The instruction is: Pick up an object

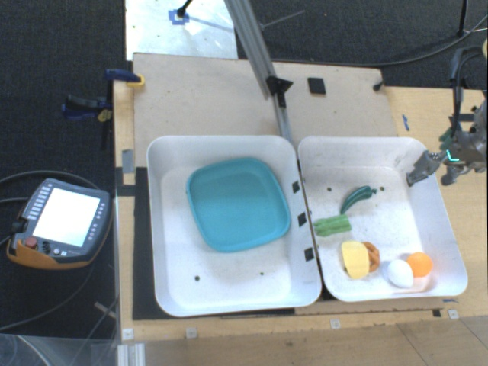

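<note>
Gripper (435, 169) at right bin's (381, 149) far right rim, fingers spread, nothing between them. Targets bunch at the near corner: yellow block (354, 259) touching brown piece (371, 255), egg (399, 273) against orange ball (419, 264); likely risk is nudging neighbours or clipping the wall. Green block (332, 225) and bean (358, 197) sit mid-bin with more room.

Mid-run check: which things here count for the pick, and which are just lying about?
For the pick: gripper; green pepper; green block; yellow block; white egg; orange ball.

Lying about: teal plate; teach pendant; blue clamp.
</note>
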Tool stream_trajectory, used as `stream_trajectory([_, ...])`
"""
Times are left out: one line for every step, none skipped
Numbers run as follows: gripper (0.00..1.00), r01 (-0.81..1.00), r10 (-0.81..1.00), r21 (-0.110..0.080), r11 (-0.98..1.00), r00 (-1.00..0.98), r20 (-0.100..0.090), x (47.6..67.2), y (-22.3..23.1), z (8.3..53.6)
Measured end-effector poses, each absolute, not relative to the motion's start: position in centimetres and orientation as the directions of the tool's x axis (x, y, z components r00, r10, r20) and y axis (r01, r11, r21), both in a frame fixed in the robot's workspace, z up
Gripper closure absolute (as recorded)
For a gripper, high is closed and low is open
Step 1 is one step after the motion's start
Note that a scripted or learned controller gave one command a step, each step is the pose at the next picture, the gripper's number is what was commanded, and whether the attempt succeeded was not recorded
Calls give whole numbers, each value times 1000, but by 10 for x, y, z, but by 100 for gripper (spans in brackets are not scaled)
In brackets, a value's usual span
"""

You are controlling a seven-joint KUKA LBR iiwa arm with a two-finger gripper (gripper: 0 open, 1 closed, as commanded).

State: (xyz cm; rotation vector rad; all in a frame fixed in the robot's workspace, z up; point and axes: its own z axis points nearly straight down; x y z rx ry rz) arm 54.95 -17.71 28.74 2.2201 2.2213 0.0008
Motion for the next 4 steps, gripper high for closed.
stream_trajectory([0, 1000, 1000, 1, 1, -1, 0, 549, -177, 287])
stream_trajectory([0, 1000, 1000, -2, 0, 0, 0, 554, -175, 245])
stream_trajectory([0, 1000, 1000, -3, -1, 1, 1, 549, -183, 197])
stream_trajectory([0, 1000, 1000, -4, 0, 0, 1, 552, -179, 137])
